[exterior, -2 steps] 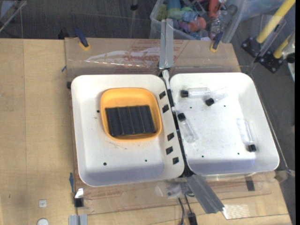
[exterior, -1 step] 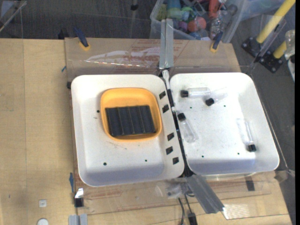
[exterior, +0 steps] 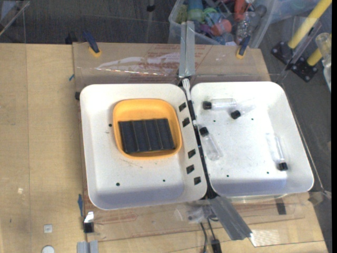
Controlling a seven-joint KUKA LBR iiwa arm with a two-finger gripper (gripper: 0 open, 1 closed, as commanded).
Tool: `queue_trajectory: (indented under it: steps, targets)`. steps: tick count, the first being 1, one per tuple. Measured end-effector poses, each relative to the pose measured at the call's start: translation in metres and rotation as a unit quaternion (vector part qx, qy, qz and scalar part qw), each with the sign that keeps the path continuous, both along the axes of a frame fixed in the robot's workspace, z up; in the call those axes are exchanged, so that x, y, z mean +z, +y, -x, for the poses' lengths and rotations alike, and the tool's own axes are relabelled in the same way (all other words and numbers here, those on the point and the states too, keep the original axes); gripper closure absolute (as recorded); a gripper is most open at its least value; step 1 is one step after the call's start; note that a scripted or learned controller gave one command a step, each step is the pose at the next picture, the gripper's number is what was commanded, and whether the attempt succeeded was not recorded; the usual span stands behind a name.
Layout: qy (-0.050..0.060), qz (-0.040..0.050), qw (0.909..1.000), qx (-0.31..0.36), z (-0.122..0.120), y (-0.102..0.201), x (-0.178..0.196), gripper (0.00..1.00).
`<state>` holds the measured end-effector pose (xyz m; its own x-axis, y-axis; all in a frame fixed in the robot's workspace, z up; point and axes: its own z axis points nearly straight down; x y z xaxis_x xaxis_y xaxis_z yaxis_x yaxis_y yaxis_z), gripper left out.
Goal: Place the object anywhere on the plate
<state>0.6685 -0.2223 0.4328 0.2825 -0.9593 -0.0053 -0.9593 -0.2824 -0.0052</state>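
Near edge of the bench: a grey bracket juts out below the seam between the two bins, with a cable running off beneath it. Jaws: I cannot tell from my feed how they stand or whether they have hold of anything, so I log nothing as gripped. Working outward. The left bin carries the orange plate, set a little far of centre. A black ribbed slab lies flat inside its rim, square to the bin and covering most of the plate floor. The right bin holds three clear tubes with black caps. One tube lies at the far side. A second tube sits just beside the divider. A third tube lies toward the right wall. A loose black piece sits near the far tube. My read: if the slab is the object, the placement looks done, since it rests wholly on the plate. If a tube is meant, the step in hand is a pick in the right bin. For that I would choose the far tube, well apart from walls and neighbours. I would close across its narrow width, not along its length, and lift clear of the divider. I would release low over the bare orange rim area, since a round tube may roll off the ribs. Far off, a clear tub of coloured toys stands behind the bench.
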Motion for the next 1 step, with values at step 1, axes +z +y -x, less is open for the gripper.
queue_trajectory:
  steps: [1]
  targets:
    - [0.003,-0.0004,0.9943,0.107,0.0001,0.0075,-0.0061,1.00]
